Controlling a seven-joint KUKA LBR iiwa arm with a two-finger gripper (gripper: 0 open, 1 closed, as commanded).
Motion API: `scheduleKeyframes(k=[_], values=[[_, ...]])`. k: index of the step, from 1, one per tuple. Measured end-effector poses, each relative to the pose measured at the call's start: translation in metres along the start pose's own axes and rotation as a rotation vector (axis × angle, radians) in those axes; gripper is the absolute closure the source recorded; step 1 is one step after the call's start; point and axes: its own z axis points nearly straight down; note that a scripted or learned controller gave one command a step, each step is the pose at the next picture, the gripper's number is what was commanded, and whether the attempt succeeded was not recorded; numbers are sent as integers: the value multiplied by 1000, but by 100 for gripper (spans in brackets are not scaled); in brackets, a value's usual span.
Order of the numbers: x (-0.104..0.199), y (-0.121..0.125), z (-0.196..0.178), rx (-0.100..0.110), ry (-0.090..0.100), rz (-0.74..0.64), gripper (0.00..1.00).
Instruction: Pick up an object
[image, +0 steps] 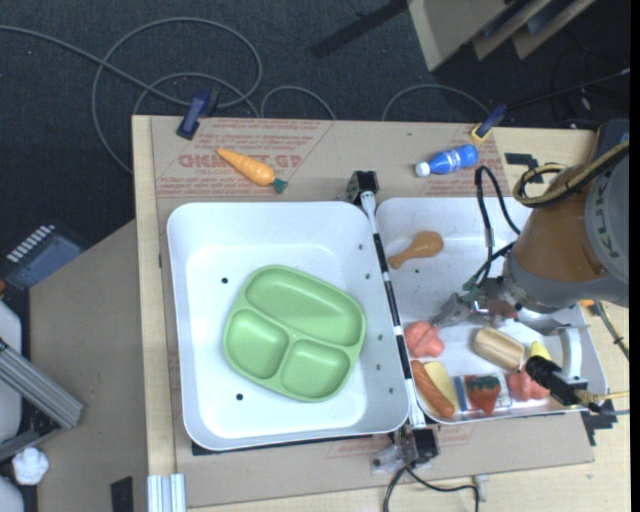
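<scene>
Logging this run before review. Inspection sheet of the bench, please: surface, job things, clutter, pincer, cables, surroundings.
Surface: bench bears two white bins side by side, left bin and right bin.
Job things: right bin holds a drumstick, a pink piece, a bread roll, a hot dog and a strawberry.
Clutter: green divided plate in left bin; carrot and blue bottle on the bench behind the bins.
Pincer: pincer low in right bin, beside the pink piece; open or shut cannot be told.
Cables: black cable crosses right bin; loops on the floor.
Surroundings: dark carpet; metal rail at left.
</scene>
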Motion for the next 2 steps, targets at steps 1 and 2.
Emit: scheduleKeyframes(k=[1, 2], values=[[0, 77, 0, 1, 0, 1, 0], [-70, 126, 0, 0, -2, 2, 0]])
